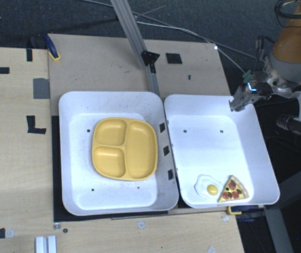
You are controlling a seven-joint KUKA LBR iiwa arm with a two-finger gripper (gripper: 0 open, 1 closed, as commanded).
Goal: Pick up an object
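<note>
A toy fried egg and a toy pizza slice lie side by side in the near right corner of the right bin. A yellow divided plate rests in the middle of the left bin. My gripper hangs over the far right rim of the right bin, well away from the egg and the pizza slice. Nothing shows between its tips.
A slanted metal pole runs down from the top to the gap between the bins. Black clips sit along the seam of the two bins. Cables cross the dark floor at the back. Wooden bench surface lies to the left.
</note>
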